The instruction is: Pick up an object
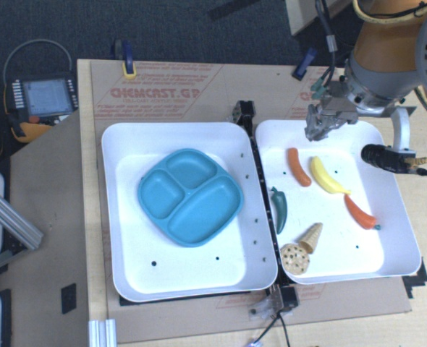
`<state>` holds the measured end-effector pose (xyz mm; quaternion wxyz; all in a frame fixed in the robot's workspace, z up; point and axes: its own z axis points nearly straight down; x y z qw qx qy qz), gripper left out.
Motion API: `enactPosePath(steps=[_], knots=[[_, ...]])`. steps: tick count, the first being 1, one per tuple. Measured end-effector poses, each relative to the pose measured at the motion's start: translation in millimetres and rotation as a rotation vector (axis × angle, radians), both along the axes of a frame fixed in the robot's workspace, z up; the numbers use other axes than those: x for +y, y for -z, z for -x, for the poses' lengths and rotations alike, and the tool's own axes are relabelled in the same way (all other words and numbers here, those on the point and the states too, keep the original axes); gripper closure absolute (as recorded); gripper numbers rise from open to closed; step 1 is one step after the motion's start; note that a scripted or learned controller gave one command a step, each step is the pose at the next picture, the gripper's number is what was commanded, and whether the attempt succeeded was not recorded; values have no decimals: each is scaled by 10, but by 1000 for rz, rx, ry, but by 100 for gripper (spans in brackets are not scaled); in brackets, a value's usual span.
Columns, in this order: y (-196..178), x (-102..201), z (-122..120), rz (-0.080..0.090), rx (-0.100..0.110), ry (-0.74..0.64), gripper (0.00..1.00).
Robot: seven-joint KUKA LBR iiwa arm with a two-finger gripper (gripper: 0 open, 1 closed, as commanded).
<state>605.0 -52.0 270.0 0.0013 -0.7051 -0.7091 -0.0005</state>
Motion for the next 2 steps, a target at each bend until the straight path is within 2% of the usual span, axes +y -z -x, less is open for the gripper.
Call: enactPosePath(steps=[1, 2], knots=[[153, 483, -15, 0, 2, 1, 100], [333, 1049, 124, 0, 3, -1, 100]])
